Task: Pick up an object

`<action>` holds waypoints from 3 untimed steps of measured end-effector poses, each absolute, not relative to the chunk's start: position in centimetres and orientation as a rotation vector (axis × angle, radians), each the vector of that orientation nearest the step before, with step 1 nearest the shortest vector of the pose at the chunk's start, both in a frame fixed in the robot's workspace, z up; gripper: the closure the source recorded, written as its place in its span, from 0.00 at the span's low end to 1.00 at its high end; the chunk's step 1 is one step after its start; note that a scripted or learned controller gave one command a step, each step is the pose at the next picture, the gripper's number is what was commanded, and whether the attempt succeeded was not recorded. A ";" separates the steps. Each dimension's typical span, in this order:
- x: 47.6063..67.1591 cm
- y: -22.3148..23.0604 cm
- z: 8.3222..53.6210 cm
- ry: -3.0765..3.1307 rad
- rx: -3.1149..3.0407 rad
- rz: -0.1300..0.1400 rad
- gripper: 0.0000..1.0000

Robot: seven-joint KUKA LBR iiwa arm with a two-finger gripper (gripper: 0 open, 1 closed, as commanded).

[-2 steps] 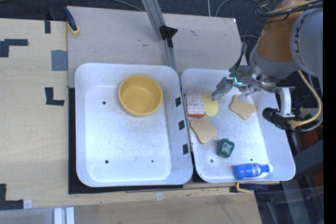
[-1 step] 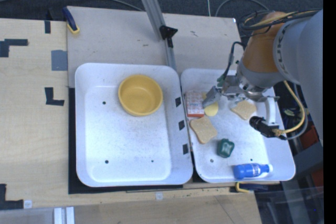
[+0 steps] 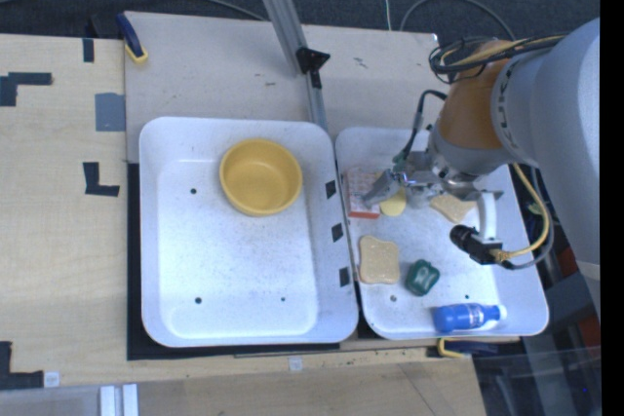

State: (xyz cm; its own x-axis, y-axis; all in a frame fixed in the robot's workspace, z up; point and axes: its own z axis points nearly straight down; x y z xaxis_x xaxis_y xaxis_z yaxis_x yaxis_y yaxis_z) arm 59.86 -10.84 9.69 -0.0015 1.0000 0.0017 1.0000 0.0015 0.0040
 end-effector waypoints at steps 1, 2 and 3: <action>60.1 -10.8 11.1 2.219 2.210 0.013 1.00; 60.5 -11.3 15.5 2.221 2.218 0.002 1.00; 61.4 -10.6 20.5 2.223 2.216 0.004 1.00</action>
